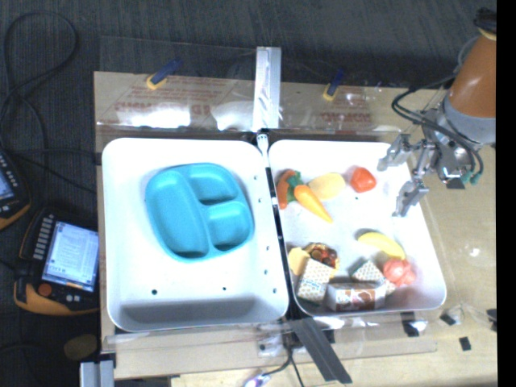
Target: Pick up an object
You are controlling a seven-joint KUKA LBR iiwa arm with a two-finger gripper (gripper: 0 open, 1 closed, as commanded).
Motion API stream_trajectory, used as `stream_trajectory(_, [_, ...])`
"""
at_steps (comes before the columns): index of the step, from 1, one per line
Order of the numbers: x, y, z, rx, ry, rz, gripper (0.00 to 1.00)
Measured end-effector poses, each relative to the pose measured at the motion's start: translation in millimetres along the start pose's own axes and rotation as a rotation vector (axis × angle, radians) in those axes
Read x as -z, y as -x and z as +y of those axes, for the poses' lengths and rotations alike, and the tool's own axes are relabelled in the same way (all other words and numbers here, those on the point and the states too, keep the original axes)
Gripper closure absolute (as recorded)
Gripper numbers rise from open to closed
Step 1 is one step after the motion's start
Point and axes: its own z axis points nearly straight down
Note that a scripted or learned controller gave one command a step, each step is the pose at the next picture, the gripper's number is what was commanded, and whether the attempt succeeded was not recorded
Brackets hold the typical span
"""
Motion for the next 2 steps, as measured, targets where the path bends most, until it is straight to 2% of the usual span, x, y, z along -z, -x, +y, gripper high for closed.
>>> stream_trajectory(1, [-140.0, 27.2, 66.5, -0.017, -0.001, -0.008, 0.0])
stream_trajectory(2, [-135.3, 62.3, 90.0, -0.304, 0.0, 0.0, 0.0])
